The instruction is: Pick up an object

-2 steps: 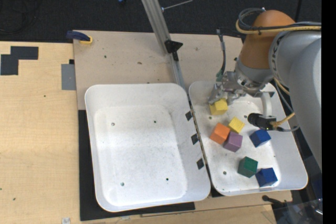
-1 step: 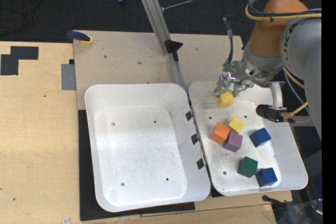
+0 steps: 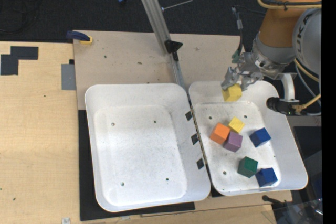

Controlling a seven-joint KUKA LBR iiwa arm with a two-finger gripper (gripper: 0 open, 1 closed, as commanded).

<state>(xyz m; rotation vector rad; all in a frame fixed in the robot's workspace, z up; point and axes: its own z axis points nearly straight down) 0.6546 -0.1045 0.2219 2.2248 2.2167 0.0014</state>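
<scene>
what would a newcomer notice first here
The grey arm's gripper hangs over the right white bin's far edge with a yellow cube between its fingers. Below it, loose cubes cluster: orange, yellow, purple, green and two blue.

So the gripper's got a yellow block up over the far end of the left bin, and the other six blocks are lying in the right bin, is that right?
Not quite: the gripper holds the yellow block over the far end of the right bin, not the left bin. The camera view shows it there, between the fingers. The other six blocks do lie in the right bin.
</scene>
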